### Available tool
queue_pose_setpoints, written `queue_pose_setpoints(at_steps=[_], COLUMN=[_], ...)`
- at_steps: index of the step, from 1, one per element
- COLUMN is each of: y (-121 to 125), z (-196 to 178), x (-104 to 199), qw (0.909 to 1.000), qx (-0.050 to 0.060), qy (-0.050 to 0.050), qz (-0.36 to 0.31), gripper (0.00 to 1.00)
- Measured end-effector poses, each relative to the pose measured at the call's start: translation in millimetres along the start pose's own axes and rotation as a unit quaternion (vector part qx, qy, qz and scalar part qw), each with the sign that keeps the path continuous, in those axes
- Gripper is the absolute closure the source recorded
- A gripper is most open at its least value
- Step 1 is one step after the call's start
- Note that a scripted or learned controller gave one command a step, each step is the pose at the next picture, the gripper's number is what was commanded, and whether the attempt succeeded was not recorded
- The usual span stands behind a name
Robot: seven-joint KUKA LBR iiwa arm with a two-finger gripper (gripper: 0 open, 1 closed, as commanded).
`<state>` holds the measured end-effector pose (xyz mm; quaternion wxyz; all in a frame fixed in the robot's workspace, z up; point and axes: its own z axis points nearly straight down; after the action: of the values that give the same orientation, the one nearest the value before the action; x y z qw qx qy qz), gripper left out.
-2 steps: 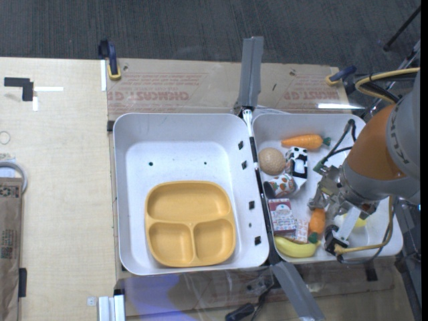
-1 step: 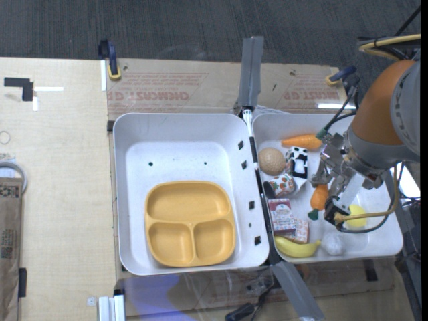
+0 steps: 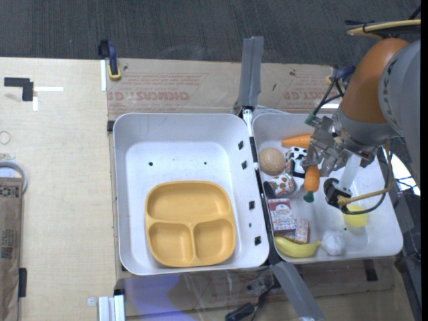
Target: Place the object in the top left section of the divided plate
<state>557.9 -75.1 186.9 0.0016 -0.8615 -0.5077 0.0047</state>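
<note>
Orange carrot [image 3: 311, 179]: clamped upright between the gripper [image 3: 314, 172] fingers, above right bin [image 3: 394, 236].
Advice: carry level to yellow plate [image 3: 190, 223], release over top-left section.

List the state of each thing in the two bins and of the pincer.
Plate: flat in left bin, nothing in its sections.
Pincer: over right bin.
Carrot: upright below the pincer, grip unclear.
Second carrot: lying flat.
Banana: lying at front wall.
Carton: lying flat.

Matt yellow plastic divided plate [image 3: 190, 229], smooth white bins [image 3: 134, 179], seemingly cardboard backing [image 3: 180, 85]
</note>
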Motion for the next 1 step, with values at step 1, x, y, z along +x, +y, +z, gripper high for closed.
queue_pose_setpoints(at_steps=[1], y=[-34.8], z=[-121.7], x=[-16.8], qw=[0.9994], qx=[-0.001], qy=[0.0], qz=[-0.033], gripper=[1.0])
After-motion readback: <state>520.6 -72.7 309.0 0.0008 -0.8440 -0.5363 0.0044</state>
